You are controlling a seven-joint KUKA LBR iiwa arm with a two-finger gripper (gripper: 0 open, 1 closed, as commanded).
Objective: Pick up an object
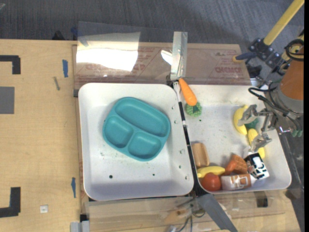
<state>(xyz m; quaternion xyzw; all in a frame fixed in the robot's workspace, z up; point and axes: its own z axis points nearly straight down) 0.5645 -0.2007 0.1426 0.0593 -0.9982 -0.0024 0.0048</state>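
1. In the left bin [91, 178] a teal divided plate [137, 128] lies alone.
2. In the right bin [217, 124]: a toy carrot [188, 94] by the divider, a tomato [211, 181] and banana [211, 170] near the front.
3. Farthest right, the hand [259, 127] hovers with fingers spread over a yellow toy [241, 120], gripping nothing; pickup not yet done.

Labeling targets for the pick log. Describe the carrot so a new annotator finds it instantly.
Start at the right bin, far corner beside the divider. The carrot lies there, orange, slim and tapered, green leafy top pointing toward the near side. The other items cluster along the near edge.
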